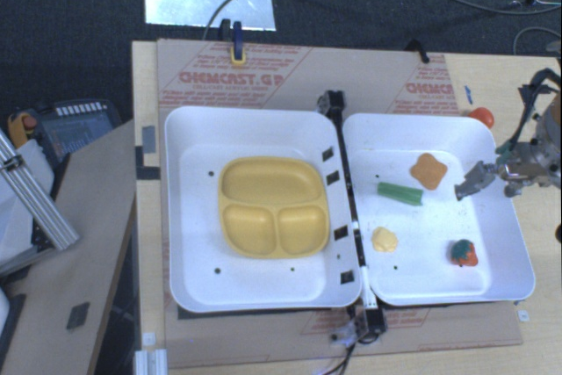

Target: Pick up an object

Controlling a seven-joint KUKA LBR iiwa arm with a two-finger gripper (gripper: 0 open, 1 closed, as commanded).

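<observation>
reaching in from the right over the right bin [500, 277] — gripper [467, 183] above its right side, fingers apart, clamped on nothing. lying on the bin floor: orange piece [428, 170], green stick [400, 193] just below it, yellow lump [384, 239], red-green toy [464, 253]. resting in the left bin [189, 189] — yellow divided plate [273, 206].
</observation>
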